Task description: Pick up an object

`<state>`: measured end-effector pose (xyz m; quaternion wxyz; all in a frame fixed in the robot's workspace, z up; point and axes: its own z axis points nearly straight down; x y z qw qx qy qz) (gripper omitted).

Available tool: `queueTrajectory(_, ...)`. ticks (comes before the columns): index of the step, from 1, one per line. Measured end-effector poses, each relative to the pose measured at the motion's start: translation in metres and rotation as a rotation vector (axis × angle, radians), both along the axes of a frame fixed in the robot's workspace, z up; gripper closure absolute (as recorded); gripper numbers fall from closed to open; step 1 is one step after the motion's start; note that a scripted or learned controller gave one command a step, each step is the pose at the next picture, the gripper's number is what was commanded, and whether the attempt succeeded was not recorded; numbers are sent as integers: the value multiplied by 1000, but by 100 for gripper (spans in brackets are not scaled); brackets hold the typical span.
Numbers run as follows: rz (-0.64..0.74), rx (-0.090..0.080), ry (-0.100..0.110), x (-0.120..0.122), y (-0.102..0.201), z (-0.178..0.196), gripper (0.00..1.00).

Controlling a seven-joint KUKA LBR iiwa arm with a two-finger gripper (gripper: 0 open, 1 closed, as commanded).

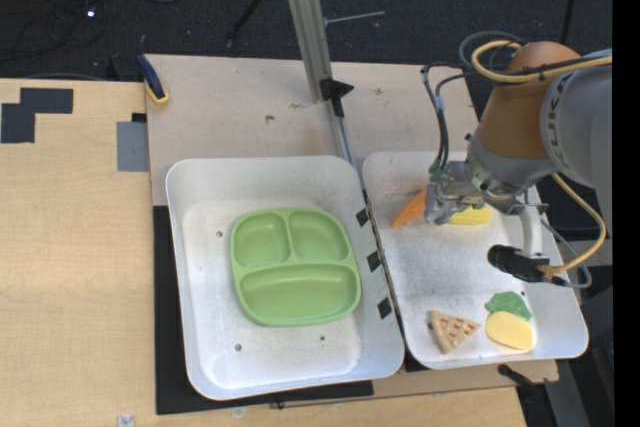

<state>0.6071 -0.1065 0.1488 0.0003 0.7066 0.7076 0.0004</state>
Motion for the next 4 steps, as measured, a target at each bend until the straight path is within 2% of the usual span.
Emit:
queueTrajectory(1, 0, 0, 0, 1, 3, 43, 100)
queueTrajectory(2, 0, 0, 1, 1, 1, 68, 100)
queueTrajectory(4, 3, 1, 3, -1, 101, 86, 100)
